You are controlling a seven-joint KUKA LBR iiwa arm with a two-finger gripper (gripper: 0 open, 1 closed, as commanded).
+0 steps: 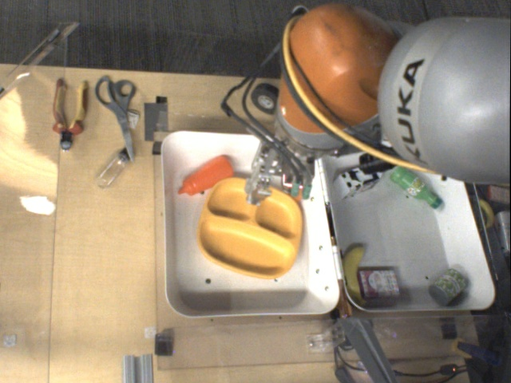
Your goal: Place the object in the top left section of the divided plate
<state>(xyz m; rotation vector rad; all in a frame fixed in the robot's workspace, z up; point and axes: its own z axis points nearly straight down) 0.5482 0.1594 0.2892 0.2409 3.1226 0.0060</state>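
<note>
Gripper [262, 188]: seen low over the divided plate [247, 250], hung from the grey arm [447, 94] w/ orange band [335, 62]; fingertips lie above the ridge between the plate's two upper sections.
Jaw state: cannot be told; fingers are blurred by cabling and wrist clutter, nothing is seen held between them.
Task obj: orange carrot-like object [206, 175], lying flat in the left bin [180, 238], outside the plate, just beside the plate's upper-left rim.
Obj vs jaws: found to the left of the jaws and slightly farther up the view; near but apart, not between the fingers.
Plate: 1, yellow, 3 sections; sits beneath and below the jaws.
Bins: 2, white, side by side; jaws are over the left one.
Right bin [407, 238] contents, all well to the right of the jaws: 1 green bottle [415, 187], 1 yellow banana-like item [353, 263], 1 dark packet [378, 283], 1 small greyish can [449, 286].
Bench tools, well left of the jaws: 1 scissors [120, 110], 1 red-handled pliers [69, 112].
</note>
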